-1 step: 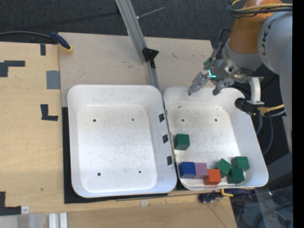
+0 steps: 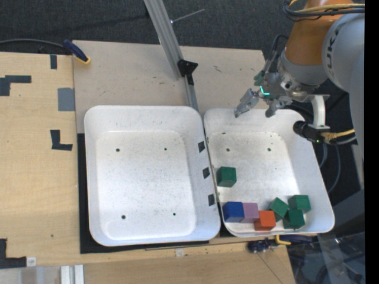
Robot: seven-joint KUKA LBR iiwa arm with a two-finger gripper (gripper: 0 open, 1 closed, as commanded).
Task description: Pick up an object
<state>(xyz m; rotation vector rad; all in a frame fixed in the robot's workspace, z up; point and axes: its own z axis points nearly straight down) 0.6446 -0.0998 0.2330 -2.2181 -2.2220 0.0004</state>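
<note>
The jaws (image 2: 257, 106) hang over the far rim of the right bin (image 2: 308, 158), at about twelve o'clock of that bin. The two fingers stand apart and point downward, and nothing is between them, so the jaws are open and empty.

The relation that matters is this: every block lies toward six o'clock from the jaws, in the near half of the right bin, well apart from the fingers. The nearest one is the single green block (image 2: 226, 176), which sits alone close to the bin's left wall, at about seven o'clock from the jaws. It looks like a cube, so it has no clear long axis. Probably it is the easiest to take, because nothing touches it.

By count there are seven blocks: four green, one blue (image 2: 233, 211), one purple (image 2: 250, 211) and one orange (image 2: 266, 219). Six of them crowd together along the near rim; the blue touches the purple. The left bin (image 2: 142, 170) carries no blocks.
</note>
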